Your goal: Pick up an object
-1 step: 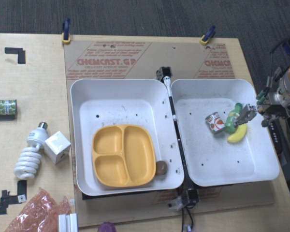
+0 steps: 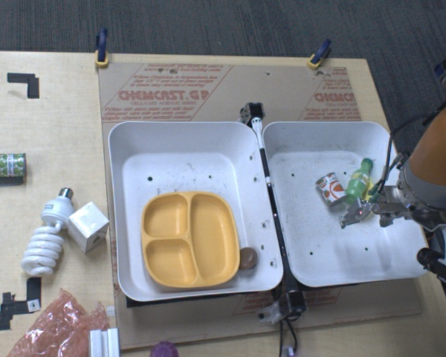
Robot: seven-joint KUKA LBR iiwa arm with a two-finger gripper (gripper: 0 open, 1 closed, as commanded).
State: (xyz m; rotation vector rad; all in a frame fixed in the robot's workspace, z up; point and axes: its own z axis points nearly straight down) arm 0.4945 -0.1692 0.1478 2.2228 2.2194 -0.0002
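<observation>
While the tool [image 2: 354,216] hangs low in the right bin [image 2: 312,262], I'd call this the approach — nothing sits between its fingers, and whether they are spread I cannot tell. Just beyond its tip lie a small can [image 2: 329,188] and a green bottle [image 2: 359,180], touching. Next it needs to settle squarely over one.

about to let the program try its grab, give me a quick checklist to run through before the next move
1. Pincer over the right bin, near the targets: ok.
2. Small can free to grasp: not ok, it lies against the green bottle.
3. Pincer holding anything yet: cannot tell, fingertips too small to read.
4. Pincer centred on one object: not ok, it sits just below both.
5. Yellow tray in the left bin, away from the arm: ok.
</observation>
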